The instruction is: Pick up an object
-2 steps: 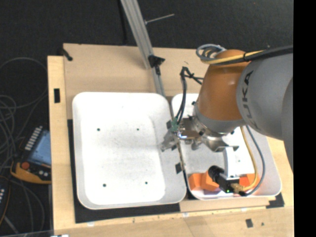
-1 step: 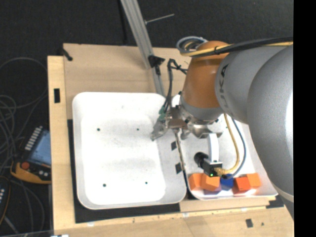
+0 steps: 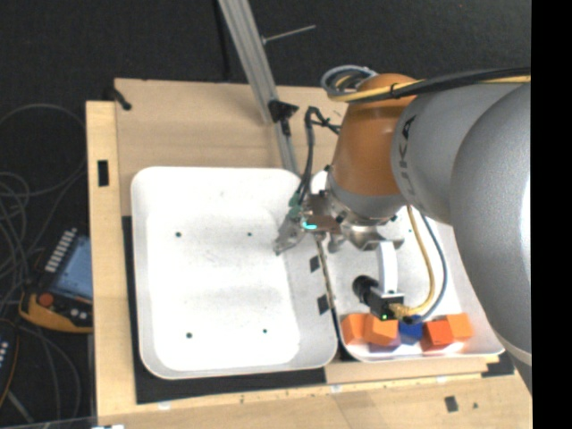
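Camera view: orange blocks (image 3: 438,332) are sitting at the right bin's (image 3: 447,353) 6 o'clock, probably light and stiff; grab the flat sides. Pincer (image 3: 304,226) is hovering around 10 o'clock, can't tell if open.
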Controlling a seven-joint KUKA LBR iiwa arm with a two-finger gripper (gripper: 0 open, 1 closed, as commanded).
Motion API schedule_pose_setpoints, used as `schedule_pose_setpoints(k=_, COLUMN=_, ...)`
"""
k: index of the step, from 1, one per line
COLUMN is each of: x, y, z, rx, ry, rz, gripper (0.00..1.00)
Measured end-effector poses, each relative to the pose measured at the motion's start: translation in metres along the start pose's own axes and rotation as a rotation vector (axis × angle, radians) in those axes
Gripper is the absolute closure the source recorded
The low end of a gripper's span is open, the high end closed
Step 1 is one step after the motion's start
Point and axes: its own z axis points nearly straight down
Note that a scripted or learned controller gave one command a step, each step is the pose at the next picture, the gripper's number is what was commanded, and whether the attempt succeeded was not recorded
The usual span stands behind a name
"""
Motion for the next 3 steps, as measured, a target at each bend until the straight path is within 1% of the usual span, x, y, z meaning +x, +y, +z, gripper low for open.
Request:
schedule_pose_setpoints(k=1, x=0.045, y=-0.062, z=-0.077, rx=-0.005, ry=0.006, rz=-0.005, gripper=0.00)
schedule_pose_setpoints(k=2, x=0.045, y=-0.065, z=-0.029, rx=0.004, ry=0.001, rz=0.004, gripper=0.00)
schedule_pose_setpoints(k=3, x=0.044, y=-0.063, z=-0.042, rx=-0.002, ry=0.003, rz=0.003, gripper=1.00)
